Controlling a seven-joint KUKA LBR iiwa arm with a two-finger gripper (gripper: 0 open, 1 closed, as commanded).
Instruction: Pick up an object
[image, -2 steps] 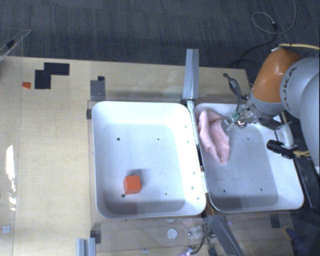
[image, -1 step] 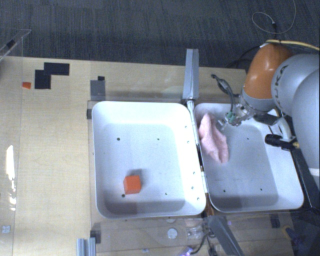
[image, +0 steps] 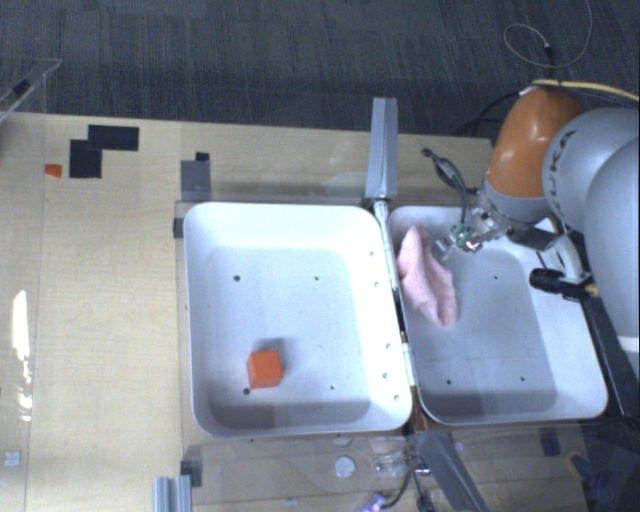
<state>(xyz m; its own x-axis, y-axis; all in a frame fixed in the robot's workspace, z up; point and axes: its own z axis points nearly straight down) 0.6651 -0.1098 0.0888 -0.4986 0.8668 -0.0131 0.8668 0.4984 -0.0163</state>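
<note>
Camera view. Pink cloth (image: 428, 277): soft, crumpled, hanging by its upper corner from the gripper (image: 447, 243), fingers clamped on it, over right bin (image: 520, 400). Orange block (image: 265, 369): left bin (image: 290, 225). Bench (image: 100, 330): pale wood; dark carpet behind.

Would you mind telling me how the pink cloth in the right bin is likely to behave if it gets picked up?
The pink cloth lies crumpled in folds, so it is probably floppy and would drape. It looks thin, likely light. Bunched against the right bin wall, it may snag or drag.
</note>
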